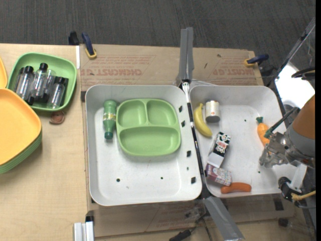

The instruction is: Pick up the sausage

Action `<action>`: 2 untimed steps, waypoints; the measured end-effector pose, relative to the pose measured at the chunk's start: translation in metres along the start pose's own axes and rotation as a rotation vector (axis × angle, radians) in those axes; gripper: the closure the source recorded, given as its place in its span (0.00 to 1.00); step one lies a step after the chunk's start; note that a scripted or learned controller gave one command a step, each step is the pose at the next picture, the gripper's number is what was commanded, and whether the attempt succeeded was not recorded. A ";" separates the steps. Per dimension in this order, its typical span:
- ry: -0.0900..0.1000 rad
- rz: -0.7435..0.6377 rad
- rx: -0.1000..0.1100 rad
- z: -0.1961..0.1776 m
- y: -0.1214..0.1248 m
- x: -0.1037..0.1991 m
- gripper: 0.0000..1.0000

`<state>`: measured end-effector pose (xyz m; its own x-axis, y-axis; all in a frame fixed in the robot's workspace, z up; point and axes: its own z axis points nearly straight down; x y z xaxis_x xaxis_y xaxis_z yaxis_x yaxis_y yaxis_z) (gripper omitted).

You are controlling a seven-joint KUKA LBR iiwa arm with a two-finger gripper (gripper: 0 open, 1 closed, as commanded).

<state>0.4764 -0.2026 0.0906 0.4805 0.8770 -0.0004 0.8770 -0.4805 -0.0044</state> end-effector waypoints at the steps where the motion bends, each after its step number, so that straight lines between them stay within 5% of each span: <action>1: -0.001 0.152 0.002 0.001 -0.022 0.040 1.00; 2: -0.001 0.314 0.000 0.000 -0.001 0.002 1.00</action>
